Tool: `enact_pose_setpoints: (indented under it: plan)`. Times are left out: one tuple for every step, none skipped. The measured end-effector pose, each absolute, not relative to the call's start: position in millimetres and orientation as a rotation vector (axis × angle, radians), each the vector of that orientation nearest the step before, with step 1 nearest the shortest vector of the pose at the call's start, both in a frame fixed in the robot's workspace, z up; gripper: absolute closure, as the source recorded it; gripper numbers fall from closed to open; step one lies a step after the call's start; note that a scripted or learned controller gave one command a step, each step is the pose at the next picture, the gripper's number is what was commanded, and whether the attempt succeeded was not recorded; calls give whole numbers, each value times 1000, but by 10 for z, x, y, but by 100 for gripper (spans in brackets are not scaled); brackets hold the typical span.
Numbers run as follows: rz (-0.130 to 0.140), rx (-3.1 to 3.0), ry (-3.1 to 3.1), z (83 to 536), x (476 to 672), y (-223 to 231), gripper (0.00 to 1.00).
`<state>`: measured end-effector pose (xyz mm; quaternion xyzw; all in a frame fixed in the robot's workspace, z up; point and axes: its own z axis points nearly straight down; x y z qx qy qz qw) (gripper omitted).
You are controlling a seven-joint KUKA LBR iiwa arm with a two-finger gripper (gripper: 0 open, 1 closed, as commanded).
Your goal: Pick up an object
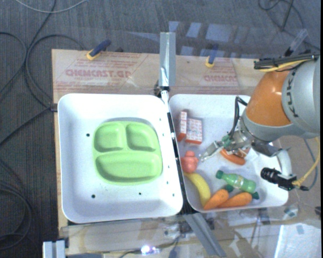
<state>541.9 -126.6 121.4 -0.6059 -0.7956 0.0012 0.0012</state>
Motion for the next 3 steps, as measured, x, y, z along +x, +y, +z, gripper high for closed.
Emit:
enact_pose_setpoints:
  plan:
    - [7,-1900,-2493,1270,5420,-1264,100]
    - [-4,-2009,-2422,895,5365,-1288,100]
    - [7,-1963,-2448,1805,4980,-706,100]
